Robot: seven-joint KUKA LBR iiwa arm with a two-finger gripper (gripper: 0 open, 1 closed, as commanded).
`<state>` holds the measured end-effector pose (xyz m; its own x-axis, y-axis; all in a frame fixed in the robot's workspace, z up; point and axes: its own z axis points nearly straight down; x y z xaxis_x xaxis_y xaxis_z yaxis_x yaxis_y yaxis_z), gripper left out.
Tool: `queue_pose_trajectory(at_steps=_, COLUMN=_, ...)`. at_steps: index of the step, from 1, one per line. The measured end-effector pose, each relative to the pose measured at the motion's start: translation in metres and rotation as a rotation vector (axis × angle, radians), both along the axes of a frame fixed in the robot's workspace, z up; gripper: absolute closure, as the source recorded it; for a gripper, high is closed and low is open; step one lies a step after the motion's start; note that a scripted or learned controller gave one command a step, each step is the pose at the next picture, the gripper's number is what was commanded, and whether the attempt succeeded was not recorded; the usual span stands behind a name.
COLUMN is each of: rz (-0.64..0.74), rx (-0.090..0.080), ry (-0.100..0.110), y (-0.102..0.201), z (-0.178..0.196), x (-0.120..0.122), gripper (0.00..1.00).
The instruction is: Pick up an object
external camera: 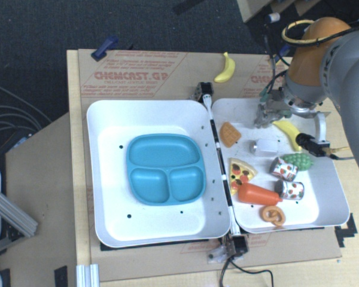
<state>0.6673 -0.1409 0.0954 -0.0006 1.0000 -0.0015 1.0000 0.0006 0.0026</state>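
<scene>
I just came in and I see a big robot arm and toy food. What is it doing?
The robot arm is reaching into the right bin, which holds toy food: a pizza slice, a carrot, a pretzel and a banana. Its gripper is down near the back of that bin, close to the banana. I can't see anything caught in it yet. The left bin holds a blue tray. Another banana lies outside on the bench.
</scene>
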Motion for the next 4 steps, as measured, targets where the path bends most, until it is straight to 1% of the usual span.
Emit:
queue_pose_trajectory(at_steps=1, rz=0.000, rx=0.000, ry=0.000, y=0.000, z=0.000, x=0.000, gripper=0.00)
queue_pose_trajectory(at_steps=2, rz=-0.001, rx=0.001, ry=0.002, y=-0.014, z=-0.010, x=-0.001, gripper=0.00)
queue_pose_trajectory(at_steps=3, rz=-0.001, rx=-0.001, ry=-0.001, y=-0.014, z=0.000, x=0.000, gripper=1.00)
queue_pose_trajectory(at_steps=4, rz=-0.001, rx=0.000, ry=-0.001, y=-0.014, z=0.000, x=0.000, gripper=0.00)
